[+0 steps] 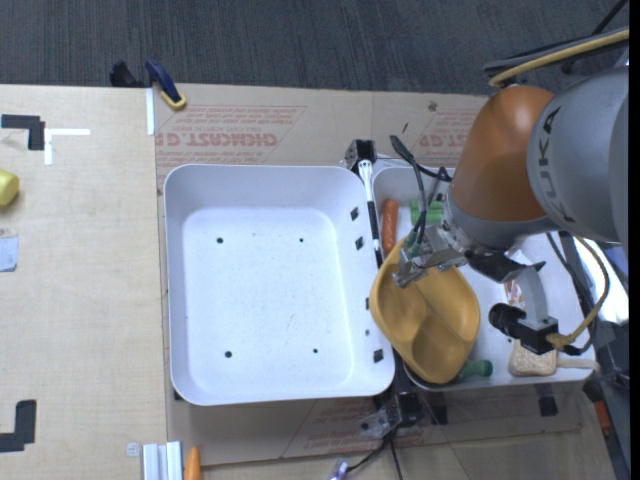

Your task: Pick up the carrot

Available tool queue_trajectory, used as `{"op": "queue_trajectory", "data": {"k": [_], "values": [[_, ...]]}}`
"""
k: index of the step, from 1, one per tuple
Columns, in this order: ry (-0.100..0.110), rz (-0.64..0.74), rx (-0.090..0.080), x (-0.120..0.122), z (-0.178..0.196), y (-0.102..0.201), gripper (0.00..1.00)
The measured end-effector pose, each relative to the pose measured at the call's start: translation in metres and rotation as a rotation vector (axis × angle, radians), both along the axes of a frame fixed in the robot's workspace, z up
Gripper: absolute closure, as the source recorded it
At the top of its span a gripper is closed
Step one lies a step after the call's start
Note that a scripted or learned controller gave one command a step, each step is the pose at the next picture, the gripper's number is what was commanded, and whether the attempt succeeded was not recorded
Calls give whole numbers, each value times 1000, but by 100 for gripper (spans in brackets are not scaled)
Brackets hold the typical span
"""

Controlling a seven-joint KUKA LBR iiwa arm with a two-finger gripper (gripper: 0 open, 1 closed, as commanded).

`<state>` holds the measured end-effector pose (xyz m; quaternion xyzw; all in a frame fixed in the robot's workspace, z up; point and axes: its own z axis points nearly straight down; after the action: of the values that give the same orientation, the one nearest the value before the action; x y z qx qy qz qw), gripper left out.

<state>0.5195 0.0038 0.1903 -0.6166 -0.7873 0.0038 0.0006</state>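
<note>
The carrot (388, 227) is a slim orange stick lying lengthwise against the left wall of the right bin (398, 180), near its far end. My gripper (418, 265) hangs low in that bin, just right of and slightly nearer than the carrot, over the rim of a mustard-yellow bowl-like object (428, 320). The arm's wrist and orange band cover much of the bin behind it. Nothing can be seen held in the gripper.
The left bin (265, 268) sits beside the right one. In the right bin a green item (477, 369) and a tan bread-like piece (532, 361) lie at the near end. A small yellow object (6, 188) rests far left on the bench.
</note>
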Motion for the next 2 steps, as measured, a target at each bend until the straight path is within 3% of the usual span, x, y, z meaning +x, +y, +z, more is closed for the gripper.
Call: {"op": "queue_trajectory", "data": {"k": [1, 2], "values": [[-15, -110, 3, -31, 3, 66, 100], [-3, -361, 5, -42, -19, 107, 100]]}}
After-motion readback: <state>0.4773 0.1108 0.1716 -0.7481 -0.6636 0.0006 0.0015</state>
